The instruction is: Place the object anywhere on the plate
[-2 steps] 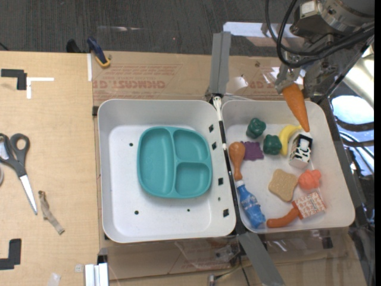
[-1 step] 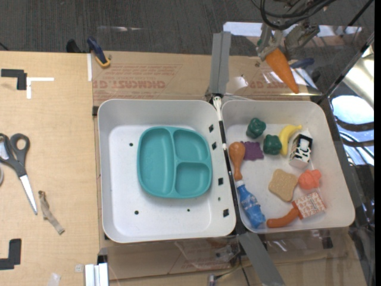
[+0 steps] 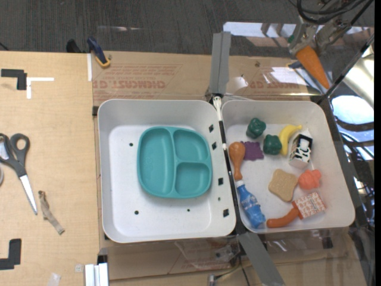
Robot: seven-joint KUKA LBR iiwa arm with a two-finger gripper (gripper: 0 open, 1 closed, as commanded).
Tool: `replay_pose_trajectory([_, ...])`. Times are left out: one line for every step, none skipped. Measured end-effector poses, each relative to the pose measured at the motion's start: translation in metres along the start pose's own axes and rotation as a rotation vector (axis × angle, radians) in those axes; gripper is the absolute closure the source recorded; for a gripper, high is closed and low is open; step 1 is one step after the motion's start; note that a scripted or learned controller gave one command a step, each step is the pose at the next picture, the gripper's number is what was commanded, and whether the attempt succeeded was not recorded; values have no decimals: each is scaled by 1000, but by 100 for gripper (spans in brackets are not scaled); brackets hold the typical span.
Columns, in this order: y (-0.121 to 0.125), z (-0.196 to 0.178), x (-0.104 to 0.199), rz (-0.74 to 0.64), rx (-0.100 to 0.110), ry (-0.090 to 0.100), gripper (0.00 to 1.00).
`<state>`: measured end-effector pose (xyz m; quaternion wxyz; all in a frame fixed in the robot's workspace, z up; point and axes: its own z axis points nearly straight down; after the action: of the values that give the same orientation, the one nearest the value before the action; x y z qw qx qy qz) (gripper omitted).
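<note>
A teal divided plate [image 3: 175, 161] lies in the left white bin [image 3: 113, 177] with nothing on it. The right bin [image 3: 333, 159] holds several toy foods: a yellow banana [image 3: 290, 136], two green pieces [image 3: 256, 127], a purple piece [image 3: 253, 151], a brown drumstick [image 3: 237, 157], a slice of toast [image 3: 282, 185], a blue bottle [image 3: 250, 204] and a black-and-white item [image 3: 302, 149]. My arm, with its orange band [image 3: 312, 64], is raised at the top right, behind the right bin. The gripper [image 3: 296, 39] sits among cables there, well away from every object.
A peach ball [image 3: 309, 179], a red patterned pack [image 3: 309, 205] and an orange sausage [image 3: 283, 218] lie at the right bin's near side. A grey divider [image 3: 219, 64] runs between the bins. Scissors [image 3: 19, 159] lie on the wooden bench at left.
</note>
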<state>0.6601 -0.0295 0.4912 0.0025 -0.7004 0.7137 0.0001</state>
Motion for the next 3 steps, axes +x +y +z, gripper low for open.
replay_pose_trajectory([-1, 0, 52, -331, -1, -1, 100])
replay_pose_trajectory([-2, -1, 111, 130, 1, 1, 100])
replay_pose_trajectory([-3, -1, 167, 70, 1, 0, 100])
